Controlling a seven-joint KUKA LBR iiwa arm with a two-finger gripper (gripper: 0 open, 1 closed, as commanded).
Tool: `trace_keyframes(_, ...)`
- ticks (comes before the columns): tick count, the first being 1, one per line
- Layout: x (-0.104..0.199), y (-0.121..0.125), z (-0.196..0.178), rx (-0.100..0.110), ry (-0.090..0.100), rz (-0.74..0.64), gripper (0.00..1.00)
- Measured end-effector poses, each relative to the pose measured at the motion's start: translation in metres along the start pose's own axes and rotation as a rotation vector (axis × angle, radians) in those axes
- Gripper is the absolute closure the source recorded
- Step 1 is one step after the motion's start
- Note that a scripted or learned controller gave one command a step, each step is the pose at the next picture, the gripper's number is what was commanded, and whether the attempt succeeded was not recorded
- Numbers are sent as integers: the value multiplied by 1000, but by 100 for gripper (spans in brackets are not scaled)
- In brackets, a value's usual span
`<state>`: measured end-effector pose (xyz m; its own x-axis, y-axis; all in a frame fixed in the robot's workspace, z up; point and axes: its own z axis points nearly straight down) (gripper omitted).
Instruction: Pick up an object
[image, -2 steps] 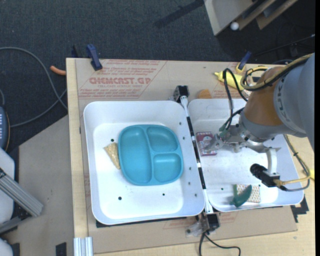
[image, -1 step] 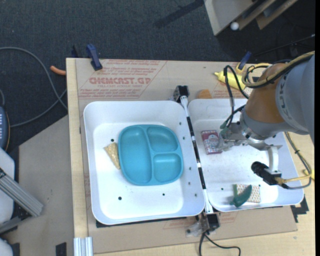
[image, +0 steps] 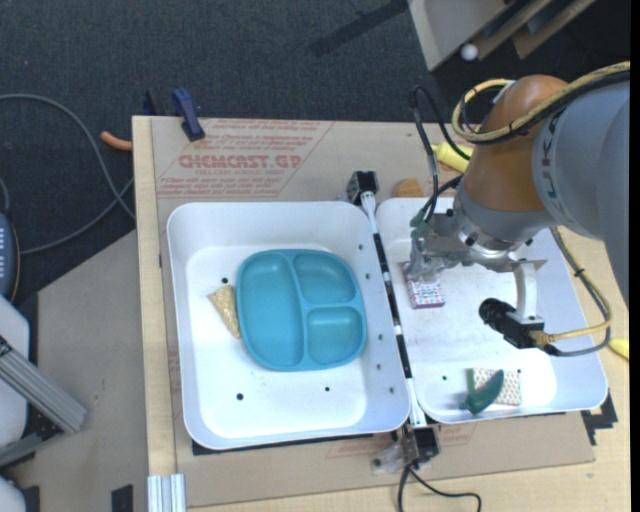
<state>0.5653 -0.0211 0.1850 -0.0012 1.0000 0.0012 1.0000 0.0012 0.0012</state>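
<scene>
Pink-and-white packet (image: 428, 294) lies just below the tool (image: 424, 262) — jaw state unclear — in the right bin (image: 570, 392).

Lighting bright, even, from above. White bins (image: 190, 240) nearly overexposed, few details on their floor. Soft short shadow under teal divided plate (image: 300, 305) and under arm (image: 540, 150). Dark floor dim. Image slightly soft, small objects grainy.

Bench (image: 250, 165): tan board with red print, frame centre. Directly on it: left bin (image: 200, 400), right bin (image: 570, 385), touching side by side; blue clip (image: 187, 113) at upper-left edge.
</scene>
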Motion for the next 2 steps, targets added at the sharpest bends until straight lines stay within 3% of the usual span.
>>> trace_keyframes(1,-69,56,0,-1,-3,2,100)
trace_keyframes(2,-74,0,36,3,-1,2,100)
